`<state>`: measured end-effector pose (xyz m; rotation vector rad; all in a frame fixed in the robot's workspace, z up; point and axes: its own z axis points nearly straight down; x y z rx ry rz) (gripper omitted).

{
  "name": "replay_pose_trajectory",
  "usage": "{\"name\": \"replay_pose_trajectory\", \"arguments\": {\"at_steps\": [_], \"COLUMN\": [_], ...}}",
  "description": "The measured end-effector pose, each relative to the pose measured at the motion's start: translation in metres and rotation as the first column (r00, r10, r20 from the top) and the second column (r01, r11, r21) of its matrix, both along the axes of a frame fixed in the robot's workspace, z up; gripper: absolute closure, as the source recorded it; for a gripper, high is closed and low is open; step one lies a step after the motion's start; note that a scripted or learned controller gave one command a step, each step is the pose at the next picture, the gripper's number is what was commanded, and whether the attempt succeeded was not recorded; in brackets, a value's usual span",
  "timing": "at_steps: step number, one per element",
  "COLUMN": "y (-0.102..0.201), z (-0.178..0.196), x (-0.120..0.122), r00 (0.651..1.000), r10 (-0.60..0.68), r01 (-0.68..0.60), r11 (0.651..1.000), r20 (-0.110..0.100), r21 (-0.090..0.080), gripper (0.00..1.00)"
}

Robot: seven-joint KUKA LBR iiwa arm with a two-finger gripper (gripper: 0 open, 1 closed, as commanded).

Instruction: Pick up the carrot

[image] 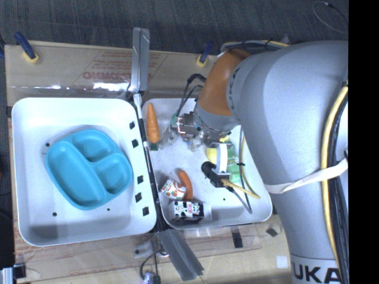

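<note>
Where the counter (71, 64) carries two white bins, dark carpet (177, 5) lies beyond.
The orange, tapered carrot (153, 124) lies against the right bin's (260, 209) left wall; the claw (186, 129) state cannot be determined.

Both white bins (23, 176) look like smooth moulded plastic with a soft sheen, and the blue divided plate (89, 167) in the left one is plastic too, slightly glossier along its ridges. The carrot (152, 123) has a matt orange skin. The arm's grey shell (290, 117) is smooth and satiny, its orange band (218, 90) shinier. The bench top (106, 64) appears to be bare, matt wood or board under a clear glossy sheet, though that is hard to judge. The floor (177, 10) beyond looks like rough, dark carpet.
</note>
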<state>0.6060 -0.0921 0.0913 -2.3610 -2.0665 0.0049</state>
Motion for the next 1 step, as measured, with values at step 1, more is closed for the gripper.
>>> {"name": "replay_pose_trajectory", "arguments": {"at_steps": [1], "y": [-0.004], "z": [0.0001], "x": [0.0506], "r00": [0.992], "r10": [0.129], "r01": [-0.129], "r11": [0.992], "r20": [0.001], "r21": [0.0], "gripper": [0.0]}}
